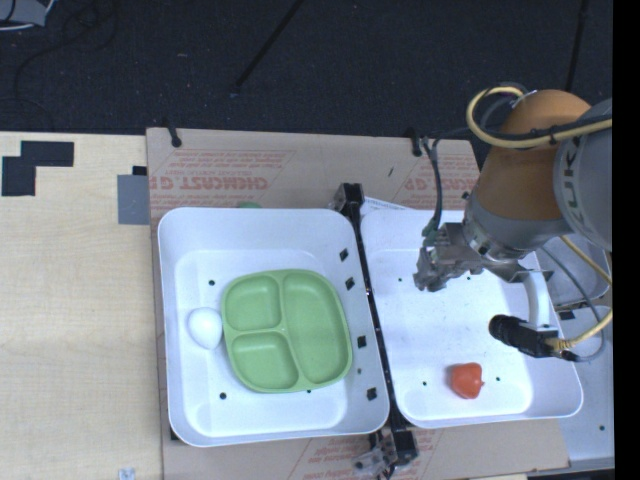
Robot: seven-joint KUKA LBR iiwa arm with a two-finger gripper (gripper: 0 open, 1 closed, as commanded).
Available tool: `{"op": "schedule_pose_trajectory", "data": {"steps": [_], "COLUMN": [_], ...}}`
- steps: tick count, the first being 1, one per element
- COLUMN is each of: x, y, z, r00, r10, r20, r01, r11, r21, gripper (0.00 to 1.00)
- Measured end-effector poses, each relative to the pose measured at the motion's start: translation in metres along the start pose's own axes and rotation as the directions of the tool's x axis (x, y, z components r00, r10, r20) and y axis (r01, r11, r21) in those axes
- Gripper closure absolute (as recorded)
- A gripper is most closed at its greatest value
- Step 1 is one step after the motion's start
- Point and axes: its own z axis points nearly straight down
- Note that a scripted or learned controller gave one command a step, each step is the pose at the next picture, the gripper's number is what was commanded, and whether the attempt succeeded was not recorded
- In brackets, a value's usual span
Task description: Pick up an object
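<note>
Tool (435,268) hung over the right bin (410,358), above bare white floor in its far-left part. From above its tip was a dark, blurred clump, and I could not tell whether it stood apart or together. The arm's grey and orange bulk covered the bin's far corner, right of the tool.

Red object (465,379) lay on the same bin's floor. It was nearer the camera than the tool and a little to its right, well apart from it, close to the near wall. Small and lumpy, about as wide as long. No clear long axis, and which way it pointed could not be made out.

Left bin (175,268) sat left of the tool, edge to edge with the right one on the counter (70,318). In it a green plate (285,328) lay flat, three compartments facing up. A white egg-shaped thing (205,326) was against the plate's rim, on the side away from the tool; touching or just beside, I could not tell. A green sliver (247,205) showed at that bin's far rim, too little to name.
</note>
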Motion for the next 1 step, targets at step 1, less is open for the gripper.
{"op": "schedule_pose_trajectory", "data": {"steps": [1], "x": [0.0463], "y": [0.0001], "z": [0.0050], "r00": [1.000], "r10": [0.000], "r20": [0.000], "r01": [0.000], "r11": [1.000], "r21": [0.000], "gripper": [1.00]}}
